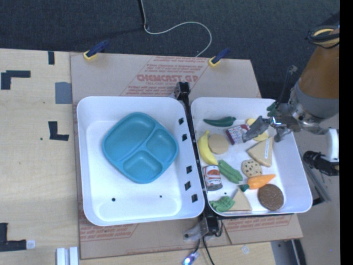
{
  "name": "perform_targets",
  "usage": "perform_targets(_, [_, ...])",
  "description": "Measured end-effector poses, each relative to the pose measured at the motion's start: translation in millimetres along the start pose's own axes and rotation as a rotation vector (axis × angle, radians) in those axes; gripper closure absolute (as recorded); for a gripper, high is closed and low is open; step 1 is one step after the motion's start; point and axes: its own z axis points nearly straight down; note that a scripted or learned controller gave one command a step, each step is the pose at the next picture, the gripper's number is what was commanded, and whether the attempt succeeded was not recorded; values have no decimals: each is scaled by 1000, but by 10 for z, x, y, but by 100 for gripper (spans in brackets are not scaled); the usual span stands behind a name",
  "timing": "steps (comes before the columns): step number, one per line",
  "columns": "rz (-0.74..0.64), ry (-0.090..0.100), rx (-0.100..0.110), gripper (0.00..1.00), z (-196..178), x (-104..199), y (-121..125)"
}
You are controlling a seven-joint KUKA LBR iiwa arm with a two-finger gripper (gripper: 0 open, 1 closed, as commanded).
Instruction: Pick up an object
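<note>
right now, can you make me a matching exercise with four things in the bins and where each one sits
Things:
1. blue plate
2. banana
3. carrot
4. green pepper

Places:
A. far end of the right bin
B. left bin
C. right bin, along the wall next to the left bin
D. right bin, just above the round brown cookie

Pairs: 1-B, 2-C, 3-D, 4-A
</note>
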Motion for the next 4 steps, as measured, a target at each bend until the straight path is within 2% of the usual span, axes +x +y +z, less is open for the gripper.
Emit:
perform_targets(1, [-1,1,3,100,-84,7,2])
perform_targets(2, [-8,3,2,100,287,767,338])
perform_targets(3, [-5,2,5,100,625,1266,194])
perform_targets(4, [-3,0,-16,100,-1085,1340,-247])
